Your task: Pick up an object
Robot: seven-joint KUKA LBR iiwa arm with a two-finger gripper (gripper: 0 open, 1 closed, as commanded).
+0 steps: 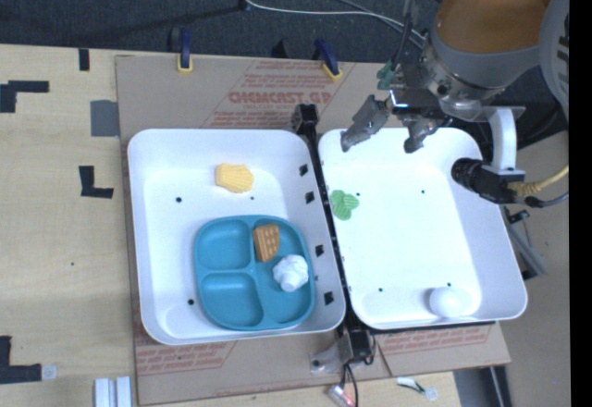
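White plastic fills most of my view: two shallow bins sit side by side on a sheet of printed cardboard [268, 95], which lies on the wooden bench [55, 239]. From my station I see the arm [504, 3] reaching in from the right, its orange band at the top of the picture. The gripper [387, 132] hangs over the far left part of the right bin [481, 239]. Its two dark fingers [359, 129] are spread wide apart, and nothing sits between them.

In the right bin, a small green object [345, 204] lies near the left wall, just toward me from the gripper and clear of the fingers. A white ball [451, 302] rests near the bin's near right corner, well apart from the green one.

In the left bin [153, 211], a blue divided tray [227, 294] sits toward the near side. An orange-brown waffle-like piece [266, 241] lies in its upper right compartment, and a crumpled white lump [291, 273] sits just beside it, over the divider. A yellow item [235, 178] lies on the bin floor beyond the tray.

Two blue and yellow clamps [184, 54] grip the cardboard's far edge.
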